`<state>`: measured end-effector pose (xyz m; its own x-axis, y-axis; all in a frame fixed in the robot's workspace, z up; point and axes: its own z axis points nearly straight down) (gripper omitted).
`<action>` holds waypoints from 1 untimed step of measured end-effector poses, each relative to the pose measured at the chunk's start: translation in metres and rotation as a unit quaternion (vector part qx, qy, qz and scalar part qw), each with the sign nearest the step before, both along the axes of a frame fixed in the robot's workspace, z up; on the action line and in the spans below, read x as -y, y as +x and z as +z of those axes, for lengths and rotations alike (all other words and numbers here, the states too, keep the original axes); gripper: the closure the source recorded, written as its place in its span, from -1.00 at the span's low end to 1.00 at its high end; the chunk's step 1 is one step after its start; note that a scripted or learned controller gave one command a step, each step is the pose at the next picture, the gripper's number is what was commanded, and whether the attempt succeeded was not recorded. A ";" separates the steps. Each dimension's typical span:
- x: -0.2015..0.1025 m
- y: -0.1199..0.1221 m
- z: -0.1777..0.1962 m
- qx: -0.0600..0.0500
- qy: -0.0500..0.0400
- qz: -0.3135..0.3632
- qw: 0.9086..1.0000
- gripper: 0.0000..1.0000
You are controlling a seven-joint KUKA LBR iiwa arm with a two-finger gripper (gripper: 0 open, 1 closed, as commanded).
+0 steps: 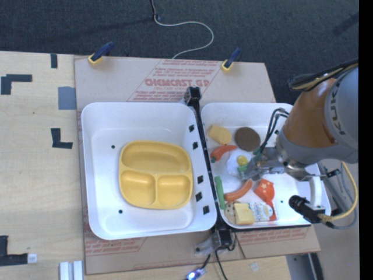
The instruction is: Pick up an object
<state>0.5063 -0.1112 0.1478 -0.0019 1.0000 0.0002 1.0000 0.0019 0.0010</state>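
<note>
The right bin (284,111) holds several toy foods: a yellow piece (220,134), a brown disc (247,137), a red-orange pepper (223,151), a white fried egg (235,164), a green bean (220,189), an orange sausage (239,190), a red piece (264,189), a cheese wedge (243,214) and a small packet (263,210). My gripper (253,167) reaches in from the right and sits low in the bin's middle, right beside the egg and above the red piece. Its tips are hidden among the items.
The left bin (93,156) contains a yellow divided plate (155,174). A black divider (201,150) with clips separates the two bins. The grey and orange arm (315,127) covers the right bin's right side.
</note>
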 end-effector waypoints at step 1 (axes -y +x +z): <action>-0.003 0.009 0.059 0.001 0.000 0.000 1.000 1.00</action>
<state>0.5149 -0.1079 0.2066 -0.0025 1.0000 -0.0007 1.0000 0.0025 0.0036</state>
